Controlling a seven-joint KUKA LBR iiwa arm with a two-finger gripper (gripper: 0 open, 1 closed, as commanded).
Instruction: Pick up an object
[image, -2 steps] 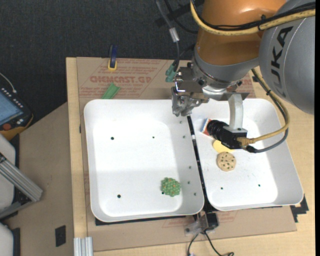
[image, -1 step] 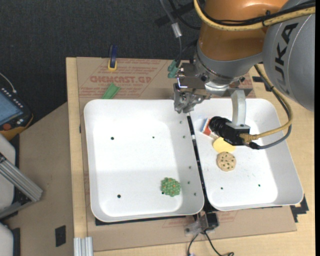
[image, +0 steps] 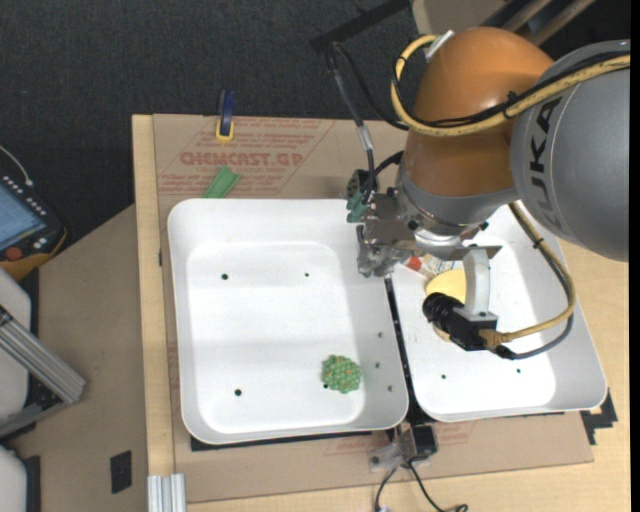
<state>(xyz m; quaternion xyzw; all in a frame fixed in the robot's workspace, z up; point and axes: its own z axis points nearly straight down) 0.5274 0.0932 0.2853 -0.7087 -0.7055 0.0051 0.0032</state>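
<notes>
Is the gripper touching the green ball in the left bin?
Apart. The camera view shows the green ball alone near the front of the left bin, with bare white floor between it and the gripper, up by the bins' shared edge.

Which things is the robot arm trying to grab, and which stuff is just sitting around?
For the job:
- green bumpy ball in the left bin
- yellow object in the right bin, partly hidden by the arm
- gripper

Just lying about:
- green strip on the cardboard sheet
- blue clamp
</notes>
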